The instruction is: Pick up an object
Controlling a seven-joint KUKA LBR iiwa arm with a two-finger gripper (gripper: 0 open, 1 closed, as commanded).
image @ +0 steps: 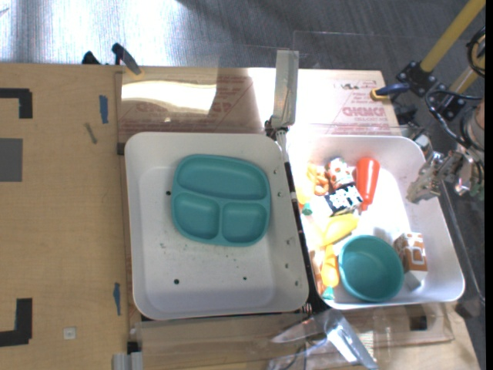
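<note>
Where the bench comes closest to the camera, a clear plastic piece (323, 334) lies across the front edge, below the two bins. The right bin (451, 264) holds the things that can be picked. One teal bowl (371, 267) stands upright in its front part. A small brown and white toy (413, 251) sits just beside the bowl, near the right wall. To the left of the bowl there are some yellow pieces (339, 230); they overlap each other, so I cannot count them with certainty. Behind them lies a small black and white object (344, 199), too small to identify, then one orange carrot (368, 179) and a small orange and white toy (335, 172).

The left bin (146, 230) holds one teal divided plate (221, 199) with three compartments.

The gripper (433, 179) is above the right rim of the right bin, apart from all the objects, and the bowl and toys are between it and the yellow pieces. It is partly mixed with cables, so I cannot tell whether it is spread or pressed together, and nothing is seen in it.

Farther back, a metal bar (286, 91) rises between the bins.
</note>
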